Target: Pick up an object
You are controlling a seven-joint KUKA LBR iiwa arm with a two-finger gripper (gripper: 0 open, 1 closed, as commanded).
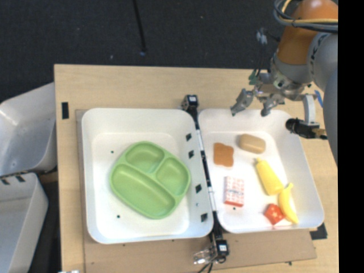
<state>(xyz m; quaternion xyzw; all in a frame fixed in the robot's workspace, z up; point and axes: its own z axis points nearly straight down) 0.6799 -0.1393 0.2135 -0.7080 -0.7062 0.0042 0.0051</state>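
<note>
Nothing has been picked up yet. The pincer (250, 102) is seen spread and empty above the far rim of the right bin (301, 158), apart from every item. The roll (251, 143) lies nearest, with toast (223, 154), carton (234, 191), corn (268, 176), banana (288, 203) and a red piece (273, 213) beyond. Descent, closing and lifting are judged still to be done

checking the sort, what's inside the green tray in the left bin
Nothing visible in the green tray; all its compartments look bare. Whatever lies beneath it in the left bin is covered.
</note>
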